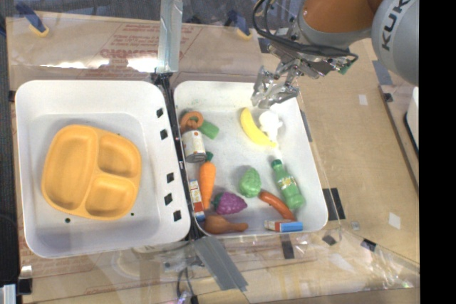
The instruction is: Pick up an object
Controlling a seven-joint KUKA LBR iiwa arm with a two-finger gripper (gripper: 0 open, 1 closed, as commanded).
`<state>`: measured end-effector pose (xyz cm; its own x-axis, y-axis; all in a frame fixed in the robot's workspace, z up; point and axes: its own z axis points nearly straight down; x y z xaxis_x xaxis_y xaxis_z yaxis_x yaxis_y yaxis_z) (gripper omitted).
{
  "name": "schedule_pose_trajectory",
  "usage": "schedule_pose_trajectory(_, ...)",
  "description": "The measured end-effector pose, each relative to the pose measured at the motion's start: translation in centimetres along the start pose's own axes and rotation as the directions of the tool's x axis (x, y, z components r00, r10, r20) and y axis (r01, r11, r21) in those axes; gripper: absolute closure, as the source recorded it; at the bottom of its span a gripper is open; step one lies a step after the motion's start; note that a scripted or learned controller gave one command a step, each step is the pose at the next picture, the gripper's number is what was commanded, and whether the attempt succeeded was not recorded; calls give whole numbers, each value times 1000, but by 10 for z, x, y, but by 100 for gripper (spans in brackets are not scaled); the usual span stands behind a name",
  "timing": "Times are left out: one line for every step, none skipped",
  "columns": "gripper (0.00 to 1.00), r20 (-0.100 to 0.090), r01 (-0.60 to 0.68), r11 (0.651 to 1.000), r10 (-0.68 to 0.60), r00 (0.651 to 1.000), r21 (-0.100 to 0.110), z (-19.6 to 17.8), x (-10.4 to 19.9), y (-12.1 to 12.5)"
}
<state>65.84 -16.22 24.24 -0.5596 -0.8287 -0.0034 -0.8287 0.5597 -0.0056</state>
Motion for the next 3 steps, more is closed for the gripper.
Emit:
schedule_pose_trajectory(100,1,440,898,-440,898,-1,-8,36,-24)
schedule_pose_trajectory(100,4,797,605,-797,605,-2,5,38,-25)
schedule_pose_trajectory(100,11,959,283,-959,283,-8,55,26,-14)
